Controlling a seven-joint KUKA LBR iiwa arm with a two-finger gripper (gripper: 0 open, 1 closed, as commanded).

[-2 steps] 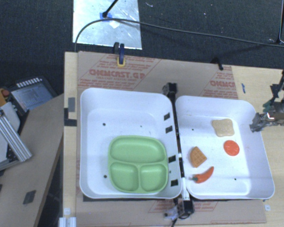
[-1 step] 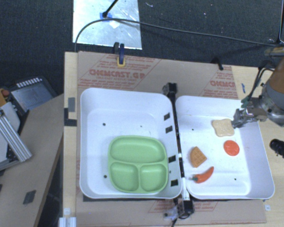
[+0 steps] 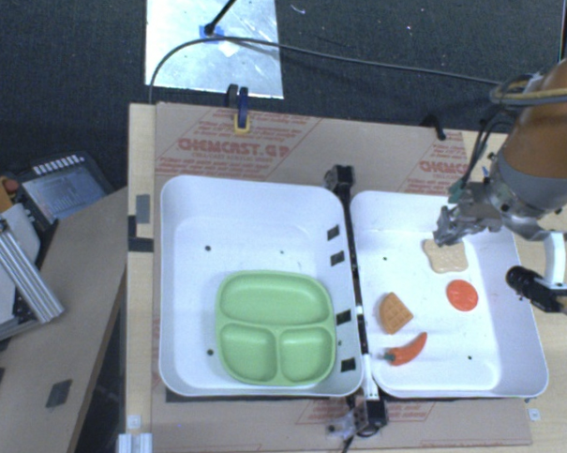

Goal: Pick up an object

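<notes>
- Nearest the camera, in the right bin (image 3: 516, 372), a red chili pepper (image 3: 407, 349) lies close to the front wall and the divider, a cramped spot for an approach.
- Just behind it sits an orange waffle-like piece (image 3: 395, 312), and to its right a red round slice (image 3: 461, 295); both lie flat with bare white floor around them.
- In the left bin (image 3: 183, 263), a green divided tray (image 3: 274, 326) rests toward the front, well apart from the arm.
- Farther back in the right bin, a pale toast-like piece (image 3: 448, 257) lies flat on the floor, and the hand (image 3: 449, 234) is right over its back edge, seemingly touching it.
- I cannot tell whether the hand is spread or pressed together; its tips blur into the piece.
- Judging progress: nothing is lifted, every object lies on a bin floor, so the grasp and the lift are left.
- Room: the toast piece sits clear of the bin's back wall, with open floor toward the divider; the round slice is near on the front side.
- Beyond the bins, the bench (image 3: 297, 142) carries a brown printed board.
</notes>
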